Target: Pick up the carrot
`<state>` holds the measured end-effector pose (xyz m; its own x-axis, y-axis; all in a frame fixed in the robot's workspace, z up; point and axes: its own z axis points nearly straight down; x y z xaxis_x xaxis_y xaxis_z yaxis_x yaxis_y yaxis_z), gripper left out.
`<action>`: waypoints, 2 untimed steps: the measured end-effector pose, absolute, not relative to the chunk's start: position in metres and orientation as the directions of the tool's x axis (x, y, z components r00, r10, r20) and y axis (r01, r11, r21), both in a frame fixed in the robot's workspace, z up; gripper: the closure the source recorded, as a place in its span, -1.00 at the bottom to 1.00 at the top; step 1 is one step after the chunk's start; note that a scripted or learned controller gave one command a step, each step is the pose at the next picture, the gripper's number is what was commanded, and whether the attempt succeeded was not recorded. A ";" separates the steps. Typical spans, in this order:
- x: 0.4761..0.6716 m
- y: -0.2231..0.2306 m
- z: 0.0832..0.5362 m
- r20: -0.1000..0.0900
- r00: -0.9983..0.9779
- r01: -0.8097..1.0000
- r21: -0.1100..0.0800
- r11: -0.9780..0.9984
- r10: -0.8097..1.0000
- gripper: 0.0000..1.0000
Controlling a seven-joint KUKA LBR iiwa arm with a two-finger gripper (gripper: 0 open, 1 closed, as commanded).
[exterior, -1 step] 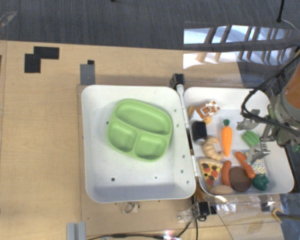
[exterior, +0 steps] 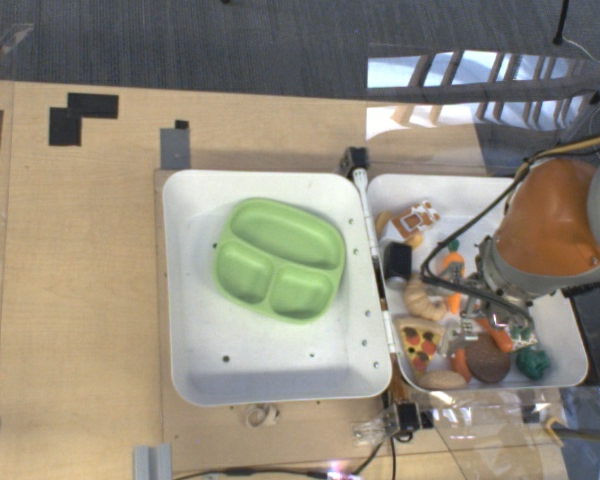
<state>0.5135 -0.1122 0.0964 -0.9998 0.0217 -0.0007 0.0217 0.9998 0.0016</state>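
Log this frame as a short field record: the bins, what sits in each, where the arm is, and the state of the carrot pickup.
left bin: holds a green divided plate
right bin: holds a crowd of small toy foods
arm: reaches in from the right, over the right bin
gripper: low among the toy foods, finger state hidden
carrot: orange piece by the gripper, lying in the right bin
other items: pizza slice, green broccoli-like piece
pickup: not visibly done

Arm (exterior: 570,218): grey body, bulbous orange band above the wrist. Black cables loop along its near side. Gripper (exterior: 472,313): dark metal hardware, small orange bits.
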 end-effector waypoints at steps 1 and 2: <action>0.493 -0.090 0.090 -0.020 -0.953 0.304 0.001 0.953 0.304 -1.00; 0.490 -0.098 0.089 -0.010 -0.785 0.620 0.005 0.785 0.620 -1.00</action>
<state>0.4904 -0.0979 0.0894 -0.7846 0.6199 -0.0105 0.6199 0.7847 0.0048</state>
